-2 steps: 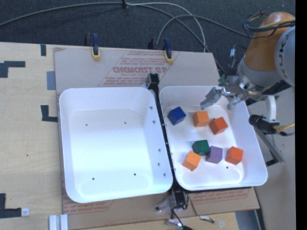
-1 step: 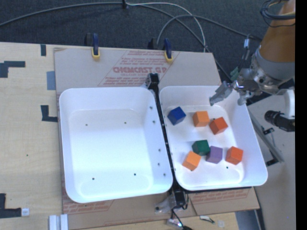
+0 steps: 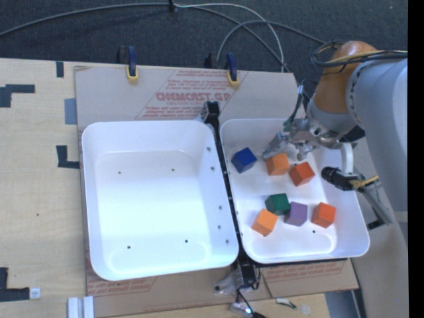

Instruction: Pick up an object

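Gripper (image 3: 289, 146) sits low in the right bin (image 3: 351, 244), hovering over the orange block (image 3: 278, 165) at its far side, grip state unclear, so it's the approach step; next needs a straight descent.

Place: a robotics lab or test cell.
Table (image 3: 40, 197): pale wood-look top marked with dark tape pieces.
Cardboard sheet (image 3: 185, 95): printed in red, held at its far edge by two blue-and-yellow clamps (image 3: 132, 63).
Bins: two shallow white bins side by side, the left bin (image 3: 89, 197) and the right bin (image 3: 344, 244), joined by a black clip.
Cables (image 3: 252, 25): loose wires trail over dark carpet behind the table.
Arm (image 3: 371, 91): grey industrial robot with an orange band.
Contents: small coloured blocks (image 3: 244, 159), typical test pieces.
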You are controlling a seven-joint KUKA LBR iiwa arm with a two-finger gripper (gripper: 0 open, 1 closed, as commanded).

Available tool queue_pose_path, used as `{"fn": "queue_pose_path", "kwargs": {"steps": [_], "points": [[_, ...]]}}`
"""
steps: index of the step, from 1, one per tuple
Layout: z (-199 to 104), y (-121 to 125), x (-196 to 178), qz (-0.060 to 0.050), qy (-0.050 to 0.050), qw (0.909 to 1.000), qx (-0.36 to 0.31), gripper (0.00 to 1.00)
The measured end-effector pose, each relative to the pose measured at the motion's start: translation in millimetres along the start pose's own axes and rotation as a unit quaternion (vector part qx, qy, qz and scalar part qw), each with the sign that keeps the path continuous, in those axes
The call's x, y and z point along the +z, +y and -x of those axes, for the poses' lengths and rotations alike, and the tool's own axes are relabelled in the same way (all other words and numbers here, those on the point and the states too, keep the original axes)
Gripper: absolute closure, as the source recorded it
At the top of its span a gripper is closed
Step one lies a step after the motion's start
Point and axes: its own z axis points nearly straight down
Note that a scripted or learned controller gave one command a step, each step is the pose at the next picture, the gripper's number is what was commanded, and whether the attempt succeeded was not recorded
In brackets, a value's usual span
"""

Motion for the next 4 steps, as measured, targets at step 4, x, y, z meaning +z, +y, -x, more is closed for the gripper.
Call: {"fn": "queue_pose_path", "kwargs": {"steps": [4], "points": [[-62,-114,14,0.008,-0.004,1.0000,0.003,0.00]]}}
